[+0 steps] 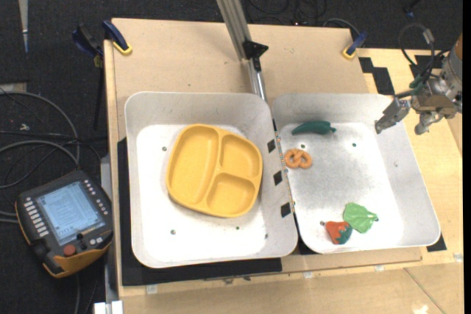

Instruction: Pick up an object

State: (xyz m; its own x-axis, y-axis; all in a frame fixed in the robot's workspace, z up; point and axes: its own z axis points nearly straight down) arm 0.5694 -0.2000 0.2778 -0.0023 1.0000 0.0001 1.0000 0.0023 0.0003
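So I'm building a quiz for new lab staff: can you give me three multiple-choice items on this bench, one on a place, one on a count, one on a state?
1. Where does the yellow tray lie?
A. left bin
B. right bin
C. bench outside the bins

2. How many small objects lie in the right bin?
A. one
B. two
C. four

3. What is the tool doing?
A. gripping the pretzel
B. open, holding nothing
C. resting in the tray

Answers:
1 A: the tray sits in the left bin.
2 C: green pepper, pretzel, green leafy piece, red-orange piece.
3 B: its fingers are spread at the right bin's right rim with nothing between them.
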